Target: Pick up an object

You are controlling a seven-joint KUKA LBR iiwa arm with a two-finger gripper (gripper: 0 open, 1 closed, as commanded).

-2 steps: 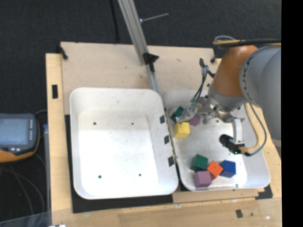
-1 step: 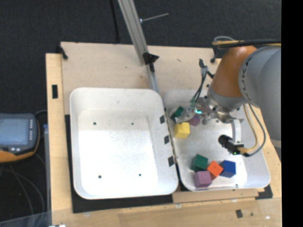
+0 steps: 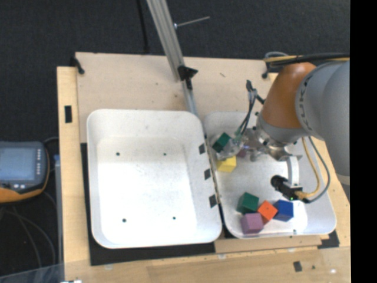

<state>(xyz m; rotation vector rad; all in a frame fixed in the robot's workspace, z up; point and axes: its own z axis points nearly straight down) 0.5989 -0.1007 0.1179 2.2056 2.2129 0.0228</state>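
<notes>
Gripper (image 3: 240,149) low in right bin (image 3: 321,220), by its left wall; finger state cannot be told. Dark green block (image 3: 222,142) and yellow block (image 3: 227,164) just beside it. Near the front rim: green (image 3: 248,203), orange (image 3: 267,210), blue (image 3: 284,210), purple (image 3: 251,223) cubes clustered. Left bin (image 3: 147,175) alongside.

grey arm (image 3: 327,99), orange band (cables looping wrist)

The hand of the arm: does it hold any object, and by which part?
It cannot be told: the hand is low beside the green block and yellow block, its tips hidden.
</notes>
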